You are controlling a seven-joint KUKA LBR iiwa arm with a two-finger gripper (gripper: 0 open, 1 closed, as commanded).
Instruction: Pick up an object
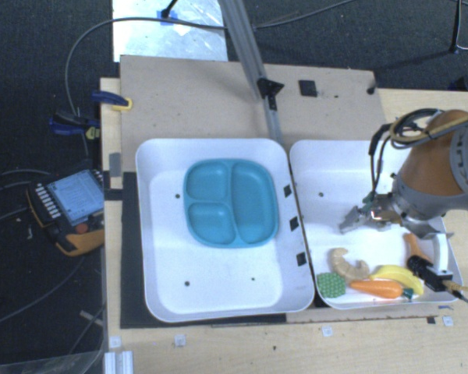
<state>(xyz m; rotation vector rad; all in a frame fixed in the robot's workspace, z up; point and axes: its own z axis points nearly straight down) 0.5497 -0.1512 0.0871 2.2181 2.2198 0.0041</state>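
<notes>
The hand (357, 218) hangs low over the bare middle of the right shallow white plastic bin (327, 170) with nothing between its fingers, and whether they are spread or closed I cannot tell; to do well it should likely drop squarely over one item and close across its narrow width. The candidates crowd that bin's front edge: a tan curved piece (348, 264), a green round piece (332, 285), an orange toy carrot (377, 289) and a yellow toy banana (398, 275). The left white bin (160, 279) holds a blue divided plastic plate (231, 202).
</notes>
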